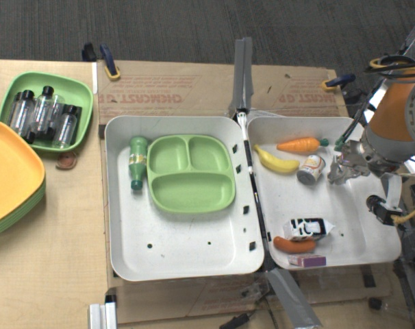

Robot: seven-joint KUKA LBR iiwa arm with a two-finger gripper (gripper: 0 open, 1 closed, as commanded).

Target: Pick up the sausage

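Two white bins side by side on a wooden table [57, 279]. In the right bin [358, 242]: sausage [294, 244] lying flat near the front edge, reddish-orange, touching a small black-and-white packet [308, 227] just behind it and a purple block [311, 260] just in front. Farther back, a banana [276, 160], a carrot [298, 144] and a small tin [310, 169] tipped on its side, close together. Pincer [342, 172] low over the right bin near its right side, just beside the tin, well apart from the sausage; nothing visibly between its fingers, whether apart or together impossible to tell. In the left bin [125, 245]: a green divided plate [191, 173] with a green bottle [137, 162] lying just left of it. On the table's left: a green tray [81, 91] of dark bottles [44, 116] and stacked orange plates [12, 180].
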